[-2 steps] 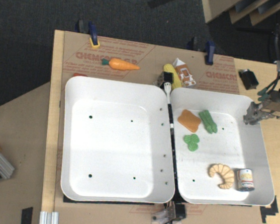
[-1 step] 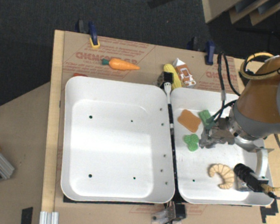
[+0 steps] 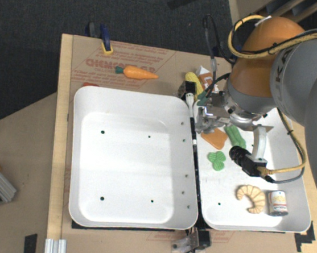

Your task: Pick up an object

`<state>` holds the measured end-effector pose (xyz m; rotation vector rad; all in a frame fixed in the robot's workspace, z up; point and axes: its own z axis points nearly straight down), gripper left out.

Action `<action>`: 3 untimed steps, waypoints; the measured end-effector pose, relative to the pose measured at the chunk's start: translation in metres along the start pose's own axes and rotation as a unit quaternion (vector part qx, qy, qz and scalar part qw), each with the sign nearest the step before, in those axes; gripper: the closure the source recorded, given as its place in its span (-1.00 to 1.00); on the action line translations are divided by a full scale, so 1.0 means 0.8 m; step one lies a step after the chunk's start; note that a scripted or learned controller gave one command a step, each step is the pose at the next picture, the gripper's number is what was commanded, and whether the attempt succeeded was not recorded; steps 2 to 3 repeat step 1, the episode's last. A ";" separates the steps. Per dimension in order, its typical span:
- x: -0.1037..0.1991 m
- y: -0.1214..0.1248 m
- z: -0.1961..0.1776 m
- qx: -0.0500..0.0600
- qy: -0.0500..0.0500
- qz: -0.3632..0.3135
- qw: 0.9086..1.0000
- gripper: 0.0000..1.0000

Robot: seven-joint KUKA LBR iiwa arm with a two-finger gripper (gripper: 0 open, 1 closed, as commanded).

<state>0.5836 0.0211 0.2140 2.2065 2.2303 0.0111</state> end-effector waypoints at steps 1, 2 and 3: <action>-0.066 0.035 0.032 0.003 -0.002 0.007 1.000 1.00; -0.066 0.035 0.032 0.003 -0.002 0.007 1.000 1.00; -0.066 0.035 0.032 0.003 -0.002 0.007 1.000 1.00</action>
